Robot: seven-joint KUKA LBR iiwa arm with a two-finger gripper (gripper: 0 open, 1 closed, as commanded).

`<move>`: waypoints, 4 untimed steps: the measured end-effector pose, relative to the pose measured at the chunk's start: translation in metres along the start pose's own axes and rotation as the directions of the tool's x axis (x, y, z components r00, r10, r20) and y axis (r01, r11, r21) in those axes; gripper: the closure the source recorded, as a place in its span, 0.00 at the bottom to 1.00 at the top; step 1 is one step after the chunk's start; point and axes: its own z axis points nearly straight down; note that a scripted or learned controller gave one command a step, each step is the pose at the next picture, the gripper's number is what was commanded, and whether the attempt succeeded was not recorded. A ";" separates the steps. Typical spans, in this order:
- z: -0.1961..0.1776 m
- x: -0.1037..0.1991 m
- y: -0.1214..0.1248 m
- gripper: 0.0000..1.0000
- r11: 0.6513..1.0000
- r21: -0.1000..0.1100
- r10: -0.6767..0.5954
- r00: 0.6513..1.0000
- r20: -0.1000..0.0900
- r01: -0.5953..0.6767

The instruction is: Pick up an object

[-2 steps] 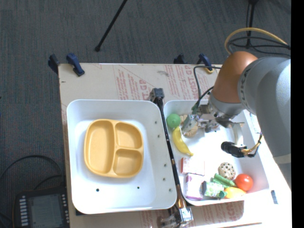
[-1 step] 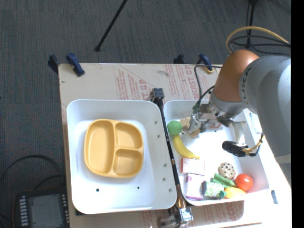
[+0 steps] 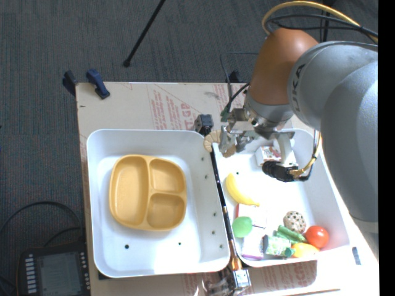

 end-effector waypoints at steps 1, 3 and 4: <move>-0.030 0.038 -0.030 1.00 1.000 0.004 0.001 1.000 0.001 -0.001; -0.029 0.037 -0.028 1.00 1.000 0.006 0.004 1.000 0.003 -0.004; -0.013 0.020 -0.001 1.00 1.000 0.003 0.005 1.000 0.003 -0.005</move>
